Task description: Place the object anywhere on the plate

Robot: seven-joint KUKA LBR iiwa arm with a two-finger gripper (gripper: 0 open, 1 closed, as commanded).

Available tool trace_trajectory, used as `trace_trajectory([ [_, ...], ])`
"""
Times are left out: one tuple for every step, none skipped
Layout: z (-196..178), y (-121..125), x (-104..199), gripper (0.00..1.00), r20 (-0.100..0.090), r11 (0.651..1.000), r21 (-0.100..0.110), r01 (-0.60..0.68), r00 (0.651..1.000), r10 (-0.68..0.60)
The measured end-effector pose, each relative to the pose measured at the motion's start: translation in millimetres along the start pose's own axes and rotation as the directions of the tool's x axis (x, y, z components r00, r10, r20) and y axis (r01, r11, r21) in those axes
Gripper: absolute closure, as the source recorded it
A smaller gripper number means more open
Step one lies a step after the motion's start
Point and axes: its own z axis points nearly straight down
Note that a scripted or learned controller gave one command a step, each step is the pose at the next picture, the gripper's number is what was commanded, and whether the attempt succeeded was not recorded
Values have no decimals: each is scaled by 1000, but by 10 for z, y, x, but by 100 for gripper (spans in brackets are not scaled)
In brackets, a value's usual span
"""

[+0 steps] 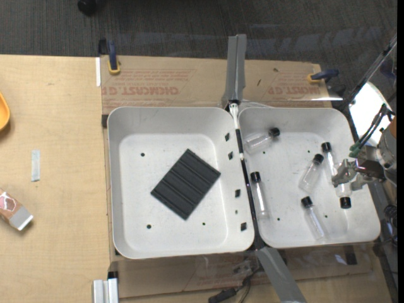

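A dark ribbed rectangular plate (pixel 186 184) lies at a slant in the middle of the left bin (pixel 126 232). Several clear vials with black caps lie scattered in the right bin (pixel 284 238): one near the back left (pixel 260 140), one along the left wall (pixel 257 197), one in the middle (pixel 310 173) and one toward the front (pixel 314 218). My gripper (pixel 344 173) hangs over the right side of the right bin, close to a black cap (pixel 344 202) and just right of the middle vial. I see nothing clearly held in it.
The arm (pixel 379 150) comes in over the right bin's right wall. A grey divider post (pixel 237 62) stands behind the gap between the bins. On the wooden bench to the left lie a small grey strip (pixel 35 166) and a wrapped item (pixel 14 211).
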Motion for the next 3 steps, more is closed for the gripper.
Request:
trace_trajectory([
  [-78, 407, 646, 100, 1, 1000, 2, -23, 1000, 23],
  [-219, 457, 1248, 100, 1, 1000, 1, -1, 1000, 1],
  [14, 803, 2239, 100, 2, 985, 1, 172, 985, -172],
])
